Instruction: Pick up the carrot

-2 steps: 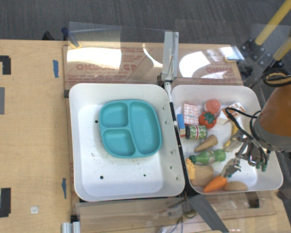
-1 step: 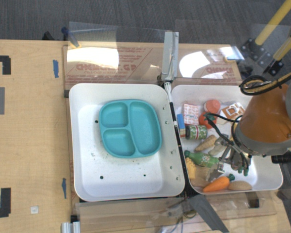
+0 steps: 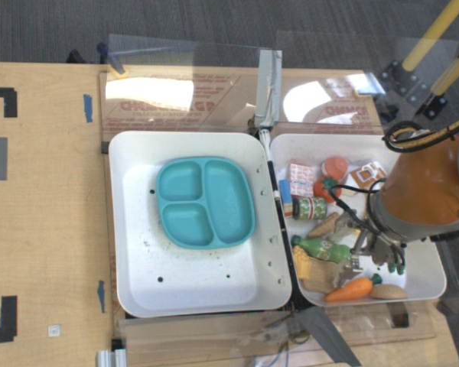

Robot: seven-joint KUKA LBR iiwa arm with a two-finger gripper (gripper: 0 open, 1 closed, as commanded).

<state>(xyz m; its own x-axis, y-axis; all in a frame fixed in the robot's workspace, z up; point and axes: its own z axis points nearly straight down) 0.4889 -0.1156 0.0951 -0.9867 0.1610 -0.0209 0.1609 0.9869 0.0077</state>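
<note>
The grey arm with its broad orange band (image 3: 428, 186) reached in from the right over the right-hand shallow white bin (image 3: 436, 277). Its two dark metal fingers (image 3: 371, 252) pointed down into the clutter near the front of that bin; whether they were apart or together could not be told from this angle, and nothing could be seen held between them.

The tapered orange carrot with a green stub (image 3: 350, 289) lay just below the fingers, close to the bin's front wall, its thick end pointing right. A pale beige rounded piece (image 3: 389, 291) lay touching the carrot's green end. Left of the fingers lay a green toy bottle (image 3: 323, 249) on its side, and beneath it a yellow corn-like piece (image 3: 304, 265). Farther up from the fingers sat a small jar with a dark label (image 3: 312, 208), a red round toy (image 3: 335, 167) and a small red-and-white packet (image 3: 300, 178).

Well to the left of the fingers, the other shallow white bin (image 3: 138, 266) held a turquoise three-compartment plastic plate (image 3: 206, 202). Both bins sat on the light wooden surface (image 3: 42, 205).
</note>
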